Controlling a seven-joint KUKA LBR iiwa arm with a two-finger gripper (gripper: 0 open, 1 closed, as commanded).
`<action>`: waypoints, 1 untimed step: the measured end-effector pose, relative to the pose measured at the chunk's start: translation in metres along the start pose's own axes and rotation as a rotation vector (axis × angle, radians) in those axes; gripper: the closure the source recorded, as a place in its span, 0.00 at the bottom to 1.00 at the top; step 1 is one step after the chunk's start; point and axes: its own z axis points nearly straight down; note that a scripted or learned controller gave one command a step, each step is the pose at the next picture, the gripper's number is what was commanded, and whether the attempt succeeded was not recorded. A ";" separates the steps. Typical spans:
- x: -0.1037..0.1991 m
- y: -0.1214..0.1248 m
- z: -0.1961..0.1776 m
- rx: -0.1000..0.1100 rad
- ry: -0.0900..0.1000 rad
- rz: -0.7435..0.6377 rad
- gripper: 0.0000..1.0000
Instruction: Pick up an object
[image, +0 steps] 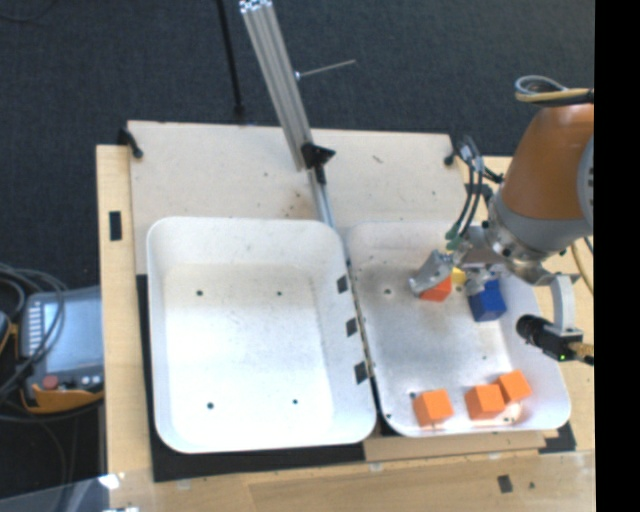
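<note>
The gripper (437, 280) hangs over the middle of the right bin (400, 345), its fingers clamped on a small orange block (436, 291). A blue block (486, 300) lies just beside it; three orange cubes (486, 400) sit along the bin's near edge.

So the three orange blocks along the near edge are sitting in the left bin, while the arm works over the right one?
Not quite. The camera view shows the three orange blocks in the right bin, the same one the gripper works over, not in the left bin.
</note>
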 end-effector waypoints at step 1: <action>0.000 0.000 0.000 -0.001 0.000 0.003 0.00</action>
